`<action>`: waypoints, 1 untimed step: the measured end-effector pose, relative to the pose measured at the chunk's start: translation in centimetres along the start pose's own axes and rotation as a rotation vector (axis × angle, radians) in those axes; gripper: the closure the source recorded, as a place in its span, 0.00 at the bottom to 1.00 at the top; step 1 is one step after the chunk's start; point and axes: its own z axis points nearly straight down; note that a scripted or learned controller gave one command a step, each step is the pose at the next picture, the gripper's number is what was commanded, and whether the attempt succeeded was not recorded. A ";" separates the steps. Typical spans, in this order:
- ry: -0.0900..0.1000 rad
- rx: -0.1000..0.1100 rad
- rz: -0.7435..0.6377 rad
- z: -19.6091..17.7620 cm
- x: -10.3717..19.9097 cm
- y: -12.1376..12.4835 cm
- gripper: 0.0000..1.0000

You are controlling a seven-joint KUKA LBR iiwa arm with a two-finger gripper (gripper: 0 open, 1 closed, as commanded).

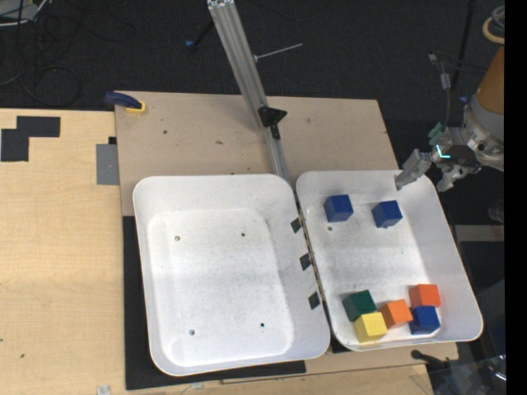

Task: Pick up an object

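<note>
Blocks are sitting in the right bin [449,245], beside the left bin [165,204]: two blue blocks, one [338,207] and another [386,213], are lying near its far edge, while a green block [357,304], a yellow block [370,325], an orange block [397,312], a red block [425,295] and a third blue block [424,319] are crowding its near right corner. Past that bin's far right corner the gripper [432,171] is hovering, its jaws spreading apart and pinching nothing.
</note>
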 end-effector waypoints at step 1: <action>-0.002 -0.004 -0.002 -0.3 0.0 0.1 0.00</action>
